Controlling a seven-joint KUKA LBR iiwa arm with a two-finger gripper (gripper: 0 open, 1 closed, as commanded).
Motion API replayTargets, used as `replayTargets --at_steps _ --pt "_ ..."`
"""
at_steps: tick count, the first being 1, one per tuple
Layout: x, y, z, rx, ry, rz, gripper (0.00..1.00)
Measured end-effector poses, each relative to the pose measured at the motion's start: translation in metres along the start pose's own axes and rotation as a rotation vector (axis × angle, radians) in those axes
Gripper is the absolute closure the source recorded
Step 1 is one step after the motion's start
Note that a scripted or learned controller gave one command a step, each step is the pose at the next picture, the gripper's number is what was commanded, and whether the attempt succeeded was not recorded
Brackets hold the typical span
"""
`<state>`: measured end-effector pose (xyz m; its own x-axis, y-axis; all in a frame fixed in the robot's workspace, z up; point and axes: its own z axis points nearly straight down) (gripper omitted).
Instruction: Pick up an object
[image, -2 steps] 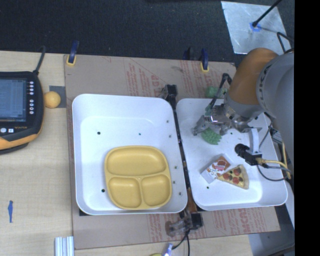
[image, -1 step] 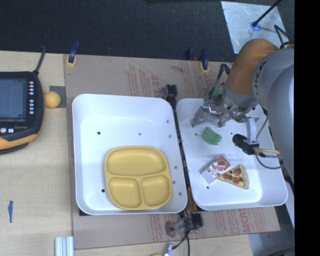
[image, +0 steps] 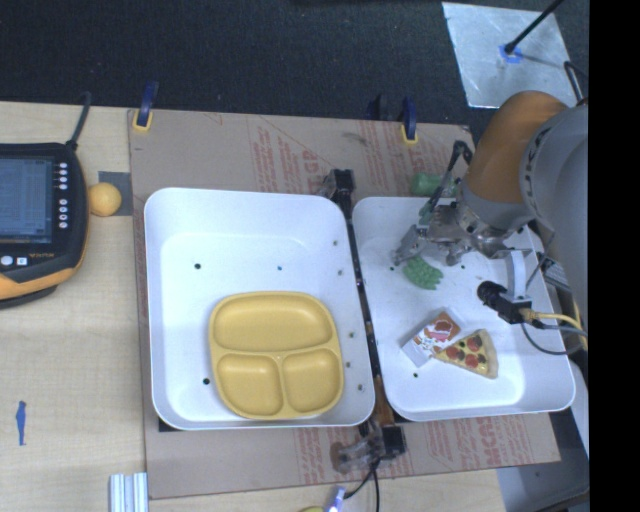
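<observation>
- Brown cardboard (image: 250, 160) covers the middle of the wooden bench (image: 60, 360), and we see two shallow white bins sitting on it side by side, their inner walls almost touching.
- We find the left bin (image: 200, 230) holding one yellow divided tray (image: 277, 353), which lies flat toward the near half of the bin, with one long compartment at the back and two smaller ones in front.
- We see the right bin (image: 540, 390) holding the loose items: a green toy (image: 425, 272) in its far-left part, a small red-and-white packet (image: 432, 338) nearer the front, and a toy pizza slice (image: 472, 353) touching the packet's right side.
- We note another green object (image: 428, 184) lying on the cardboard just behind the right bin's far rim.
- We see the grey arm (image: 560, 170), with its orange band, reaching in from the right over the far part of the right bin.
- We place the gripper (image: 432, 242) low over the bin, just above the green toy; its metal fingers (image: 408, 246) look spread apart, and we see nothing held between them.
- We spot a black and orange handheld controller (image: 35, 225) at the bench's left edge, with a yellow ball (image: 104, 198) just beside it.
</observation>
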<state>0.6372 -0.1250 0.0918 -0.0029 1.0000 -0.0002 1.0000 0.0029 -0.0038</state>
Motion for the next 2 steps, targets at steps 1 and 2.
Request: replayTargets --at_steps 1,2 --pt "0.0 0.0 -0.01 0.001 0.0 -0.001 1.0" --pt "0.076 -0.026 -0.101 -0.003 0.002 -0.001 1.0"
